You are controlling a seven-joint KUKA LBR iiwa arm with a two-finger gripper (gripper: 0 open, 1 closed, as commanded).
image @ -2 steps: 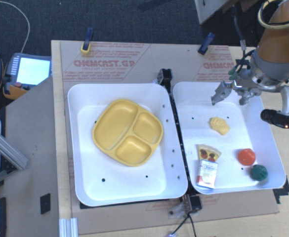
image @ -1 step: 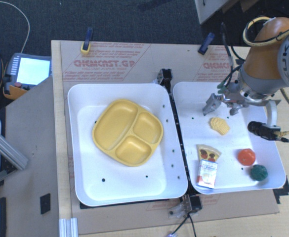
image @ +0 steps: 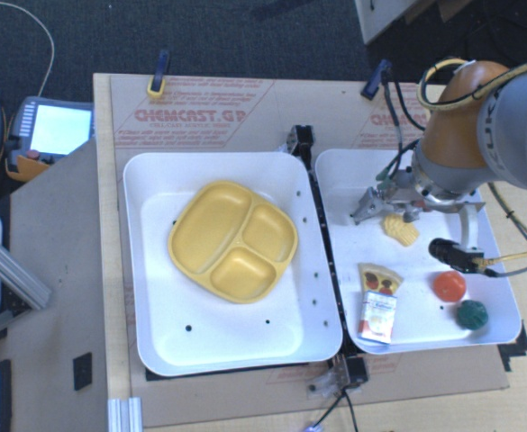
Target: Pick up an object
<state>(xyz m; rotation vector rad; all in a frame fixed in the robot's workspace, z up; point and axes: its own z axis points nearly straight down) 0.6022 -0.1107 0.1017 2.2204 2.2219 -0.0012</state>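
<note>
In the right bin, my gripper hangs low near the bin's far left part. A pale yellow lumpy piece lies just in front of it, very close to the gripper's tip. Whether they touch is unclear. A toy pizza slice lies nearer the front, with a white packet below it. At the bin's front right sit a red ball-like fruit and a dark green round object.
The left bin holds a yellow divided plate. A black divider bar runs between the bins. The grey arm with its orange band and a black cable fitting hang over the right bin's far right.
</note>
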